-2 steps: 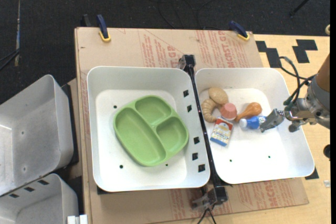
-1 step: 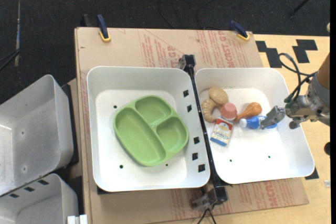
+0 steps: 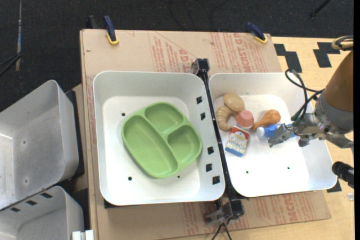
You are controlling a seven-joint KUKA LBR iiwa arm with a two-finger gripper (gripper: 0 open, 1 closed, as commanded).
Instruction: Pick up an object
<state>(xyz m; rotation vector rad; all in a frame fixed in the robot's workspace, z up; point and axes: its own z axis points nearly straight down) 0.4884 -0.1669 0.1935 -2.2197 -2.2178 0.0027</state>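
Note:
The right bin point(image 3: 292, 177) holds a small cluster of toy food near its left side. A tan potato-like lump point(image 3: 234, 102) lies at the back, with a curved tan piece point(image 3: 224, 117) beside it. In front sit a pink cup point(image 3: 244, 118), an orange drumstick point(image 3: 266, 118) and a small white and red carton point(image 3: 238, 141). A small blue object point(image 3: 268, 131) lies right of the carton. My gripper point(image 3: 279, 135) reaches in low from the right, its tip right against the blue object. The arm's grey and orange wrist point(image 3: 340, 98) hangs over the bin's right edge.
A green divided plate point(image 3: 162, 139) lies in the left bin point(image 3: 112, 93). A black divider point(image 3: 212, 132) runs between the two bins. Grey tubs point(image 3: 31, 137) stand off the bench at the left. The right bin's front half is bare white floor.

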